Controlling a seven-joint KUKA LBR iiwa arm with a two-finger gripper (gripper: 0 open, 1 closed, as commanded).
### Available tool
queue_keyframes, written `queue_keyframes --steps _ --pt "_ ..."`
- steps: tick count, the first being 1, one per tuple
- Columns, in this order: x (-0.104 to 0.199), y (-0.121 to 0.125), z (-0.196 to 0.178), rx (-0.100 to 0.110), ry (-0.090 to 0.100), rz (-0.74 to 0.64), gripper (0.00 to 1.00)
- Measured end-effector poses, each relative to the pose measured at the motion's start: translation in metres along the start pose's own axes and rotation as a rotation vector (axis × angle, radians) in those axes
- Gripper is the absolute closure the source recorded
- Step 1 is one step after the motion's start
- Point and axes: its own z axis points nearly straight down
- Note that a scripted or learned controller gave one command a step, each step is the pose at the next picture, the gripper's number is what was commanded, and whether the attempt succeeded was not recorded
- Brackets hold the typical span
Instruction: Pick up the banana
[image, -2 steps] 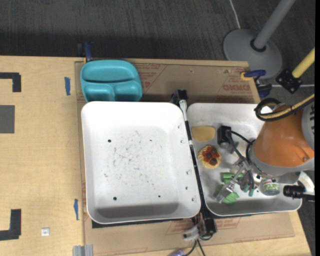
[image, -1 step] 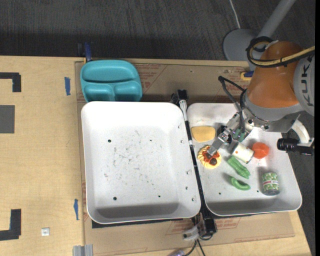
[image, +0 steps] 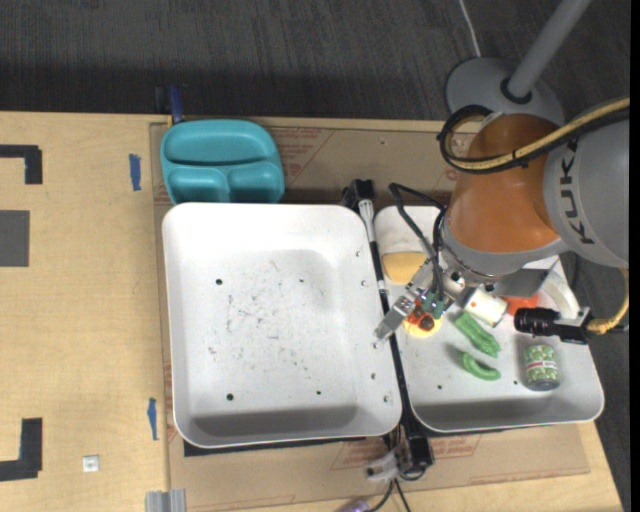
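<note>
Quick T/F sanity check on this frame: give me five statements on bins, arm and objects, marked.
1. The grey arm with the orange band hangs over the right white bin. True.
2. The left white bin holds the green curved pieces. False: the green pieces lie in the right bin.
3. A teal divided tray sits beyond the left bin, outside it. True.
4. A small jar with a green label lies in the teal tray. False: it is in the right bin, near its right side.
5. The gripper is above the teal tray. False: it is at the right bin's left edge.
</note>
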Motion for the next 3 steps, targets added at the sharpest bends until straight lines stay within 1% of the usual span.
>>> queue_keyframes --steps 1,2,3 --pt "0.073 -0.005 0.0 0.0 -0.001 -0.326 0.0" --pt "0.04 -0.038 -0.242 -0.003 -0.006 -0.121 0.0" --pt "0.007 0.006 -0.069 -0.001 -0.002 -0.597 0.0"
